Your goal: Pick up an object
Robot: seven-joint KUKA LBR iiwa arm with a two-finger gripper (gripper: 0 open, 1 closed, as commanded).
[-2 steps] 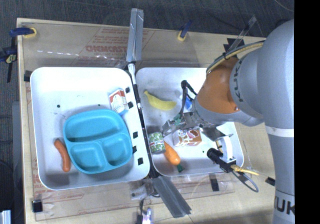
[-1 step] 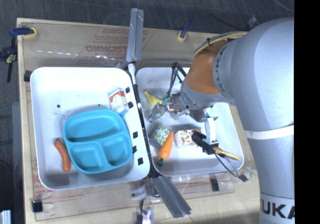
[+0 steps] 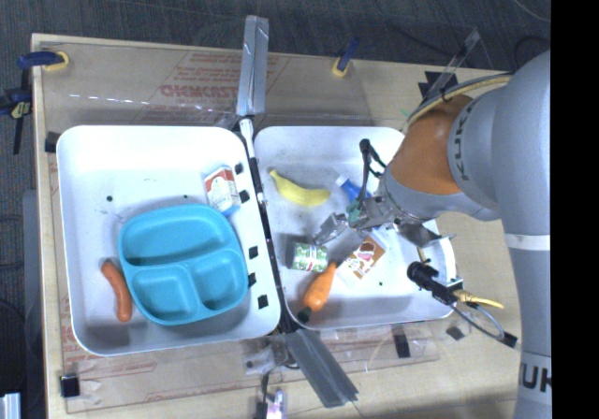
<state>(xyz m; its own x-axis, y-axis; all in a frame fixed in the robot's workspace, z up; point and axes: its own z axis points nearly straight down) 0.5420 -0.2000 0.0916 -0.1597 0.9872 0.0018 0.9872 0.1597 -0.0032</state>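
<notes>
Two bins sit side by side on the desk [image 3: 140, 80]. In the left bin [image 3: 80, 155], a divided tray [image 3: 182, 263] lies toward the front, a sausage [image 3: 117, 289] just left of it and a small carton [image 3: 220, 190] behind its right corner. In the right bin [image 3: 299, 146], a banana [image 3: 299, 190] lies at the back, a can [image 3: 307, 256] in front of it, a carrot [image 3: 320, 287] nearer the front, and a packet [image 3: 363, 258] right of the can.

Faint reddish lettering is printed on the counter [image 3: 201, 80] behind the left bin, too washed out to read. White letters "KU" stand on the arm's grey body [image 3: 536, 377] at the lower right. Small packages in the bins carry labels too small to read.
</notes>
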